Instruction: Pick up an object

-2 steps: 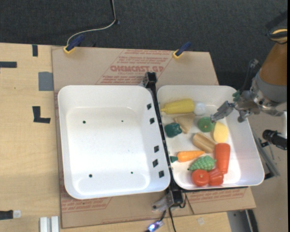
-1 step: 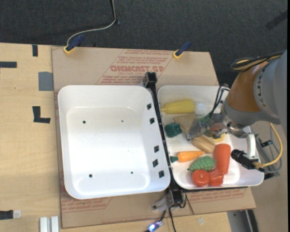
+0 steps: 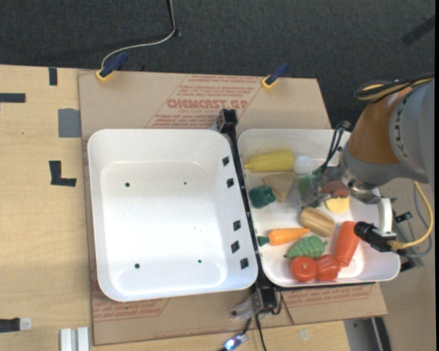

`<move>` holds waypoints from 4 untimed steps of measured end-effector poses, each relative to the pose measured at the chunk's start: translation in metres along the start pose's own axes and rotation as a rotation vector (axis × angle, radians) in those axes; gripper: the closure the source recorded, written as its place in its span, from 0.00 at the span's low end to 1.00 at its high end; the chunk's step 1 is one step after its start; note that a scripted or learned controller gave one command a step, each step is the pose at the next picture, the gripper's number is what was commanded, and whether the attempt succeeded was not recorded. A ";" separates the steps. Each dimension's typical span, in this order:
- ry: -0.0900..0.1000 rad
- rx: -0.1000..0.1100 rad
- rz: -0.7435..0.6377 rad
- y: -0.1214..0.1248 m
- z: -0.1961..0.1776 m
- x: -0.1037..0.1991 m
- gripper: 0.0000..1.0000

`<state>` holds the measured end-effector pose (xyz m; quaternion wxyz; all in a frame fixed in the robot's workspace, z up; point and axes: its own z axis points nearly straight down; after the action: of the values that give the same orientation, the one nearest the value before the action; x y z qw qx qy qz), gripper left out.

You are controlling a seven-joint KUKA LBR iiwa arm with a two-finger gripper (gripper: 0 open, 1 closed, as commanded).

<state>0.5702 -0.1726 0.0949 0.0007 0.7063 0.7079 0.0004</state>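
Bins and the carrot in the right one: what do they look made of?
Bins: likely thin moulded plastic, smooth white with a slight sheen; rounded corners and soft glare near the lower edge point that way. Carrot: probably a plastic toy, uniform saturated orange with a green stub, no natural texture visible. Rubber or foam can't be ruled out at this resolution.

Glossy white plastic bins (image 3: 161, 196) sit on matt brown cardboard (image 3: 197, 101) over a pale wood-look bench (image 3: 29, 218)
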 end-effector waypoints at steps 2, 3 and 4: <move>0.001 0.005 -0.001 0.056 0.011 0.073 1.00; -0.003 -0.005 0.003 0.070 -0.061 0.038 1.00; 0.000 0.002 0.003 0.019 -0.118 0.026 1.00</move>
<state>0.5888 -0.1461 0.2133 -0.0002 0.7073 0.7069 -0.0003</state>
